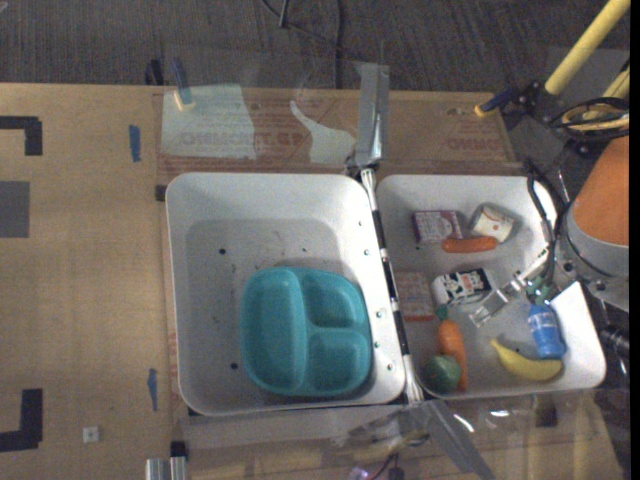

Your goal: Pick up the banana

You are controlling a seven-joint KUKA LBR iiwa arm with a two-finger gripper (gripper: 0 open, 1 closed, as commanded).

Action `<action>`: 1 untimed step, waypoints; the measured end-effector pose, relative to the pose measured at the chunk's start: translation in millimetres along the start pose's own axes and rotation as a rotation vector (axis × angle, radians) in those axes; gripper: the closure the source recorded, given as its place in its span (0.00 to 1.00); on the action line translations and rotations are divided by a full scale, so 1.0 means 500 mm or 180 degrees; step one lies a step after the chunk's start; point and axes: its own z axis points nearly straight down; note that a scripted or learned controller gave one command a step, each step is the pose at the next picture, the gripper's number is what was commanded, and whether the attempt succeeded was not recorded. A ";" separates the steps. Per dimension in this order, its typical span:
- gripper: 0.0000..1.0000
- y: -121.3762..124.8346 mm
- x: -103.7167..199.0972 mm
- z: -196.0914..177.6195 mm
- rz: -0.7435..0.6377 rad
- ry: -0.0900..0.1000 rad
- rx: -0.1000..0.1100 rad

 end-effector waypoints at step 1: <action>0.00 -0.028 -0.045 0.226 -0.0012 -0.0006 0.0000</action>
